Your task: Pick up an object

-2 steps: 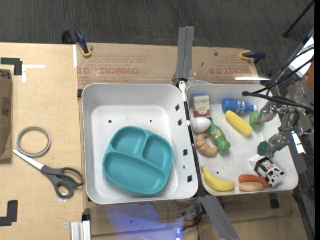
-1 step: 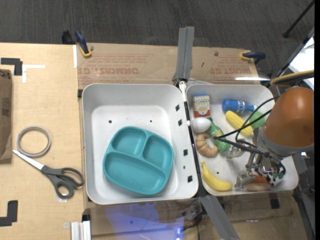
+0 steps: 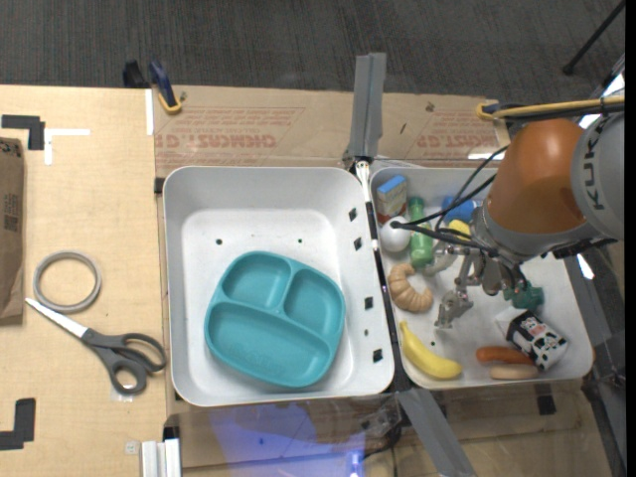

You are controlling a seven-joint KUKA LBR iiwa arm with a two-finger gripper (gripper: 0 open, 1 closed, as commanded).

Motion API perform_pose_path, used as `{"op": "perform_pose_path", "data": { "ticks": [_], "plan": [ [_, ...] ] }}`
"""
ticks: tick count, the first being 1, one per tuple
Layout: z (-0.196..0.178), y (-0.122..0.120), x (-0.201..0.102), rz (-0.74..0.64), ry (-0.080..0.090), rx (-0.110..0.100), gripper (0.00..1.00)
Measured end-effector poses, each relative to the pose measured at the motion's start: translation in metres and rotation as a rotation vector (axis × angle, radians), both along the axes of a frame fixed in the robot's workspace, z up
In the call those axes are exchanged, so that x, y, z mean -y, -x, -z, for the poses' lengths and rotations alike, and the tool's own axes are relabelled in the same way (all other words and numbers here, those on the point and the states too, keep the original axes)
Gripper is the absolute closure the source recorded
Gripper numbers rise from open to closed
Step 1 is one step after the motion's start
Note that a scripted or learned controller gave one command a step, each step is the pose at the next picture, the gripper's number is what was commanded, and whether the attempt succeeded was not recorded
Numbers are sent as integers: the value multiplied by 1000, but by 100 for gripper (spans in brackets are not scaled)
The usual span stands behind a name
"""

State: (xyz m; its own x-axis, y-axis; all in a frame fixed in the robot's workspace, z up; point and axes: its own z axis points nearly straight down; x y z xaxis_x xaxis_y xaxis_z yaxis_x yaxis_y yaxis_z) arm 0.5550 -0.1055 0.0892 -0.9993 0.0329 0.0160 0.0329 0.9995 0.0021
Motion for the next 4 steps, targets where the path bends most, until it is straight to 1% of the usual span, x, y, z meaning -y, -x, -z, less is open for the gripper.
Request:
{"op": "perform_pose_path", "data": {
  "ticks": [1,2,3,4],
  "plan": [
    [-18,49,85,-114,2,18,0],
    [-3,-27,67,33,3,20,0],
    [-4,-63,15,110,3,22,0],
    [-14,-64,16,108,7,26,100]
  ]
}}
